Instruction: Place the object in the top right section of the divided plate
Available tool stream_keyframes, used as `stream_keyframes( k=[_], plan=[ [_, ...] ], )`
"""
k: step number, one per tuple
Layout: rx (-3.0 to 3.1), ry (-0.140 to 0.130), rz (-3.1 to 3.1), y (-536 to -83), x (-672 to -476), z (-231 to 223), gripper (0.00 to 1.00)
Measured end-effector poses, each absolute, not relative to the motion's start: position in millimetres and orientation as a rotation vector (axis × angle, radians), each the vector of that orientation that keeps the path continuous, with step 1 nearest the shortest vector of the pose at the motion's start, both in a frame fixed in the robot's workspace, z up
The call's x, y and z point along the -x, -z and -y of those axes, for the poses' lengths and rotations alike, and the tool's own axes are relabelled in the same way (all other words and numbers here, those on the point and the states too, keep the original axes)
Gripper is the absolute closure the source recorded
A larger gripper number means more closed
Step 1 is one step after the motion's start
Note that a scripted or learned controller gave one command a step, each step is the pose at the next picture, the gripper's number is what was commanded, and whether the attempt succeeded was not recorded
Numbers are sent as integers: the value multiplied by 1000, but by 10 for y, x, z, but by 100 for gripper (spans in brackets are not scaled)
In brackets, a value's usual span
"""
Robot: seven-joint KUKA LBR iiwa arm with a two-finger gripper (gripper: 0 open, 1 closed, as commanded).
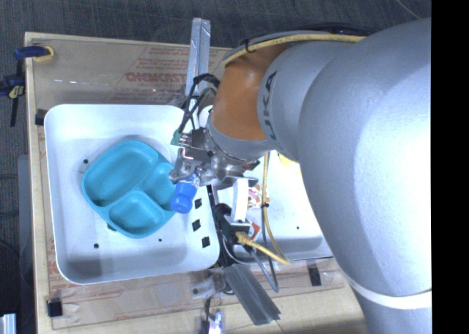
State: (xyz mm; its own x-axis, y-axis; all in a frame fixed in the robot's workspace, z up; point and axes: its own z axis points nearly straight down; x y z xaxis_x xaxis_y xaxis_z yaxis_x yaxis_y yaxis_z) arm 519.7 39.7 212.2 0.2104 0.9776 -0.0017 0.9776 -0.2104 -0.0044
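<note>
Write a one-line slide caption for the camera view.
KUKA arm's gripper poised with a small blue object at the right edge of the blue divided plate in the left white bin.

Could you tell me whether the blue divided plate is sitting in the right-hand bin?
No, the blue divided plate lies in the left bin, with the arm reaching over that bin's right edge.

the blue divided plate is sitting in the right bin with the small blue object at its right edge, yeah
Not quite: the blue divided plate sits in the left bin, not the right one. The rest holds; the camera view shows the small blue object at the plate's right edge, under the gripper.
</note>
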Motion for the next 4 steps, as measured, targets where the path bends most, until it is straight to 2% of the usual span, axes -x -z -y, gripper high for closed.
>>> stream_keyframes(
  k=[1,2,3,4],
  plan=[
    [2618,-7,1731,-2171,-5273,-999,100],
    [2571,-12,1799,-1365,-5509,-1325,100],
    [2821,-6,1378,-1907,-5210,-859,100],
    [2679,-5,1638,-1906,-5329,-825,100]
  ],
)
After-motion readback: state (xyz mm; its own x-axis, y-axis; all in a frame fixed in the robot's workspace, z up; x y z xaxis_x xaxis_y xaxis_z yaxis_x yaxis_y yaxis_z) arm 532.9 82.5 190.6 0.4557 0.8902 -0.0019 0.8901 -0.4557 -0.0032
